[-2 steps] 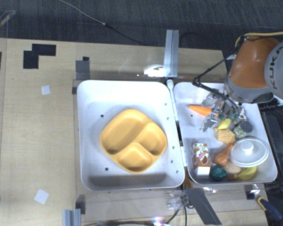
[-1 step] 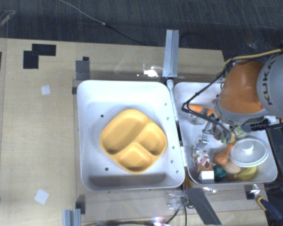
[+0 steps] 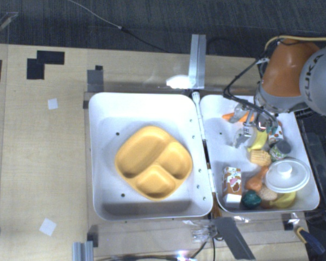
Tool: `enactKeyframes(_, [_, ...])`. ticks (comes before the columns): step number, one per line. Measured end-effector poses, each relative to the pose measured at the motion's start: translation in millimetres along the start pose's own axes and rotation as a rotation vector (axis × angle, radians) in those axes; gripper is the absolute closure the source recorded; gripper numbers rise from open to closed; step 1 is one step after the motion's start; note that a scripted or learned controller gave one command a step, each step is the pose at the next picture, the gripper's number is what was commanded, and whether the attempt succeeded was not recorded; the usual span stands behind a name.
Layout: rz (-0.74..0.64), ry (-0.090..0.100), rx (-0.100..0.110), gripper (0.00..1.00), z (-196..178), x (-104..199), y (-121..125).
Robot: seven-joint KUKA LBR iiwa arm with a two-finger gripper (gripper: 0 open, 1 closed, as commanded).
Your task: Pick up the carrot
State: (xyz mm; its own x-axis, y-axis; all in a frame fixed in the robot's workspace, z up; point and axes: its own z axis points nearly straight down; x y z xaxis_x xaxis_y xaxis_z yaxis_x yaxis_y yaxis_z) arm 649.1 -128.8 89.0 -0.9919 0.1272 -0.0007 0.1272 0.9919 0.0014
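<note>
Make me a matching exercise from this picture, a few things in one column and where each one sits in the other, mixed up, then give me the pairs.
Things:
1. yellow divided plate
2. carrot
3. white lidded bowl
4. small carton

Places:
A. right bin, far end, just left of the gripper
B. middle of the left bin
C. right bin, near end, against its left wall
D. right bin, near its right wall, over the pile of toy food

Pairs: 1-B, 2-A, 3-D, 4-C

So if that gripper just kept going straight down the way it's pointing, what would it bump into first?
Probably the bare white floor of the right bin, with the banana close beside the gripper; depth is hard to judge here.
</note>
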Motion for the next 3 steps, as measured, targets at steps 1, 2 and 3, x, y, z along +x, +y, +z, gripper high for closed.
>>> enactKeyframes(1, [0.081,0.02,0.005,0.0,-2,-5,29])
enactKeyframes(2, [0.308,-0.006,0.001,0.0,0,10,43])
enactKeyframes(3, [0.388,-0.013,0.0,0.0,-1,128,-21])
